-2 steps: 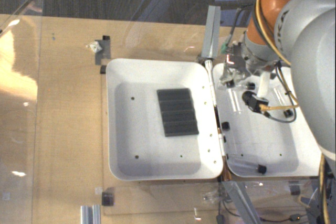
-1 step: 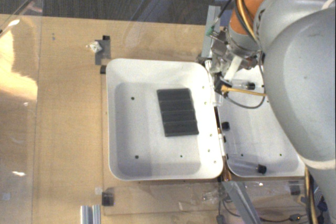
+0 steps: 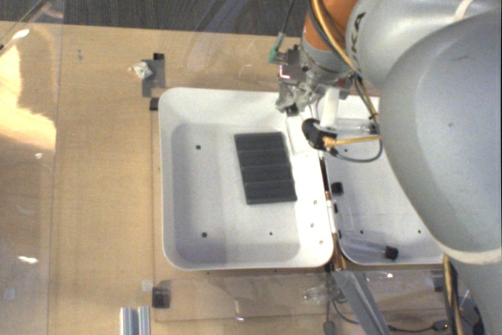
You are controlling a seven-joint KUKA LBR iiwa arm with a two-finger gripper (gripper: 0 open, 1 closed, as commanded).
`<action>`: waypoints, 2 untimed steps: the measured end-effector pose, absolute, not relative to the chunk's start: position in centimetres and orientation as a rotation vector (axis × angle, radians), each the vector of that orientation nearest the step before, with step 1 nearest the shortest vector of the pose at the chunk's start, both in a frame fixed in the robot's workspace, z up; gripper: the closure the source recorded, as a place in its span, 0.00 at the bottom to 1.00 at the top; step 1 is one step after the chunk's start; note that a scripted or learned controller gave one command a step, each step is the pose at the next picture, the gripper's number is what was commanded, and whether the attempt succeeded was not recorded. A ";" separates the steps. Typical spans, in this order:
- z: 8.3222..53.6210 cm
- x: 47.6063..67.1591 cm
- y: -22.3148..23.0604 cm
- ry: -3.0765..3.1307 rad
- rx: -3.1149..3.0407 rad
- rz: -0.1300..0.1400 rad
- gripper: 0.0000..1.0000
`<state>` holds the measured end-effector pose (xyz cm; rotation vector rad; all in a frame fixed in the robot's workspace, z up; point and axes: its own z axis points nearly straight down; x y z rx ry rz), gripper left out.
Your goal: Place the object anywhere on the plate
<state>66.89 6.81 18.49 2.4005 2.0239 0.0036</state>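
Over the far edge of the left bin (image 3: pixel 176 169) hangs the pincer (image 3: pixel 292 102), and whether it's apart or together, I cannot tell. Just beyond it, towards us, a dark ridged plate (image 3: pixel 265 167) lies flat on the bin floor. The grey arm (image 3: pixel 423 74) looms over the right bin (image 3: pixel 369 223).

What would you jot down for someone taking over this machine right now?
Gripper: above the far right corner of the left bin; whether it is open or shut cannot be told, and nothing is seen in it.
Dark ribbed plate: lies flat in the left bin, right of its middle.
Right bin: mostly hidden by the arm.
Done: nothing visibly placed on the plate.
Left: find the object, grasp it, set it on the plate.
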 end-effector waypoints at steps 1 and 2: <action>10.7 66.8 14.5 2.216 2.227 0.001 1.00; 20.6 66.9 19.1 2.244 2.195 0.008 1.00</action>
